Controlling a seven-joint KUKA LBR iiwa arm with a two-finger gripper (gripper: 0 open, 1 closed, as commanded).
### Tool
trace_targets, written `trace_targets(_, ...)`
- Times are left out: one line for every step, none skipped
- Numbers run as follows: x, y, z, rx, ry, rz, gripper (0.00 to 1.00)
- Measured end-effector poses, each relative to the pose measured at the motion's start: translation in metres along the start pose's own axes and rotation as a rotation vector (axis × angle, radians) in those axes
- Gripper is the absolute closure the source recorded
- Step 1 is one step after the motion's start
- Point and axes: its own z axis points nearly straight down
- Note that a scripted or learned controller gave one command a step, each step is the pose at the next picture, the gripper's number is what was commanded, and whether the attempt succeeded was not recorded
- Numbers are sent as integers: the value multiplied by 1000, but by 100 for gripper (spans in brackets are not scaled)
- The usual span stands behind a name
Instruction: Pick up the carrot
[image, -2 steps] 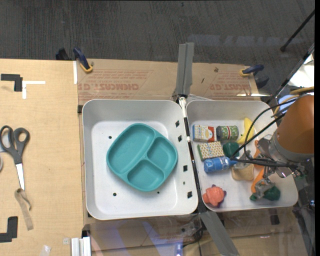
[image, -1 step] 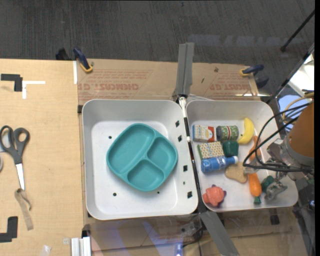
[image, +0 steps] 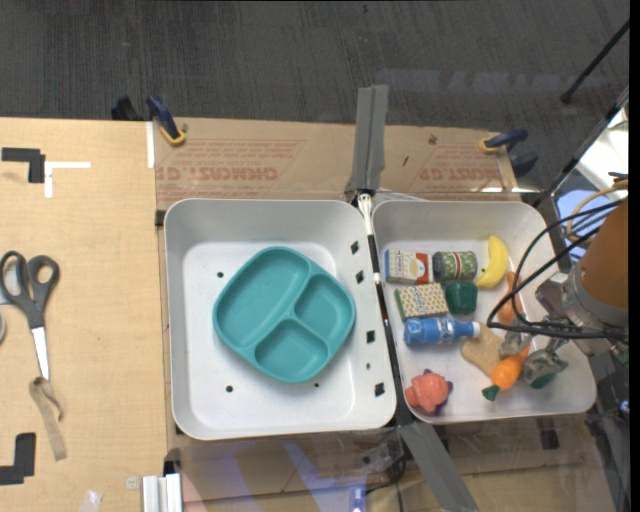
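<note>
A light wooden counter (image: 80, 330) is seen under a flattened brown cardboard sheet (image: 260, 160); dark grey carpeted floor (image: 300, 50) lies beyond.

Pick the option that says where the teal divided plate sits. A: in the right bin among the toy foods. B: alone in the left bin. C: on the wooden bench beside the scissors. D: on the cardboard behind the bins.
B: the teal divided plate lies flat inside the left bin, with nothing else in it.
</note>
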Motion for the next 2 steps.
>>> trace_targets(-29, 42, -67, -9, 10, -138, 100)
trace_targets(-55, 80, -109, -11, 9, -335, 100)
